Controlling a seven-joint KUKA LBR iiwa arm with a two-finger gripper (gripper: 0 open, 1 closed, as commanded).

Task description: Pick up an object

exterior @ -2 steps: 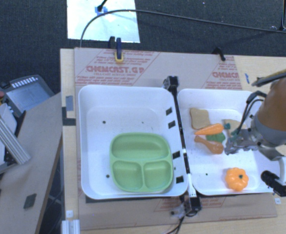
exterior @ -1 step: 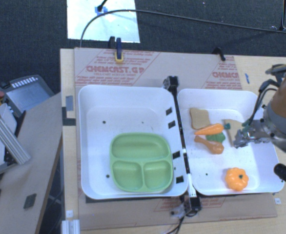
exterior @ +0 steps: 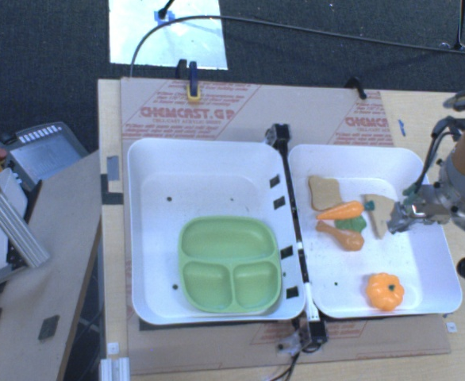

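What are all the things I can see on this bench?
bins: two, white, side by side on the bench
tray: one, green, three compartments, left bin
carrot: one, orange, right bin, middle
drumstick: one, orange-brown, below the carrot
bread: one, tan, right bin, upper left
green piece: one, between carrot and drumstick
wedge: one, tan, by the claw
pumpkin: one, orange, right bin, near corner
clamp: one, yellow, bench's far edge
arm: one, grey, from the right
claw: one, over the right bin

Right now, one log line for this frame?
hand: over right bin, near carrot | pumpkin: front | plate: left bin
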